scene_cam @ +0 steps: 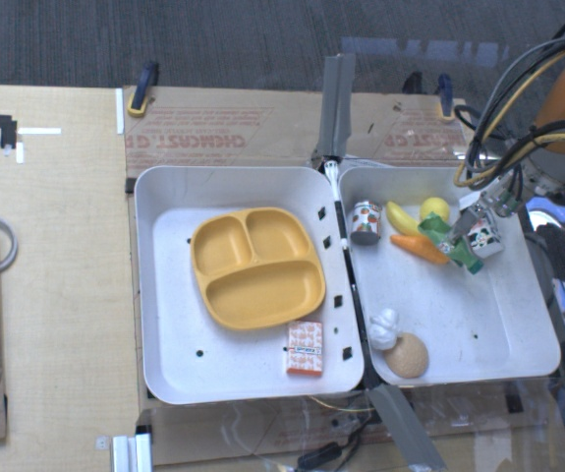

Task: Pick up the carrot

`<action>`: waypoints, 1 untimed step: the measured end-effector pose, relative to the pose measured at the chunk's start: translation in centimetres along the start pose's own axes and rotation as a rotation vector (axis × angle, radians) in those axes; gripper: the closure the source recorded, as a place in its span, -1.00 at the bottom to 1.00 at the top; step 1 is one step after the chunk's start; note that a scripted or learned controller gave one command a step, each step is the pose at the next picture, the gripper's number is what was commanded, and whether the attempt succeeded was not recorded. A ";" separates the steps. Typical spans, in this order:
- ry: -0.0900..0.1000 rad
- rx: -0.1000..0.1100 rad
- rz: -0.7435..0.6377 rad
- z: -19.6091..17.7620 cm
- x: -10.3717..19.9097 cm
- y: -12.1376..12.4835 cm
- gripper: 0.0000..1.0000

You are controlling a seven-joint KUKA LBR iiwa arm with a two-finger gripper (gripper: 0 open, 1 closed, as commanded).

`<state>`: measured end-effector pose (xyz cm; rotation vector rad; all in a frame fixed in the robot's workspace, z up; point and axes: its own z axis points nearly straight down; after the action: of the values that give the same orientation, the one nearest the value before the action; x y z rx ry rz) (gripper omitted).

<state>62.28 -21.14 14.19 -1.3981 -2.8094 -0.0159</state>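
The carrot, orange with a green leafy end, lies tilted in the right bin near its back. My gripper hangs at the right end of the carrot, over the green leaves. The arm comes in from the right edge with its cables looping above. From this angle the gripper's body hides its tips, and I see nothing lifted off the bin floor.
Close behind the carrot lie a yellow banana and a lemon, with a small can to their left. A white figure and a brown ball sit near the front. The left bin holds a yellow divided plate and a small carton.
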 end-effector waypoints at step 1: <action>-0.008 0.008 -0.445 5.1 4.2 2.3 -1.00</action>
<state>61.61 -16.29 9.13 -0.7443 -3.0545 -0.0002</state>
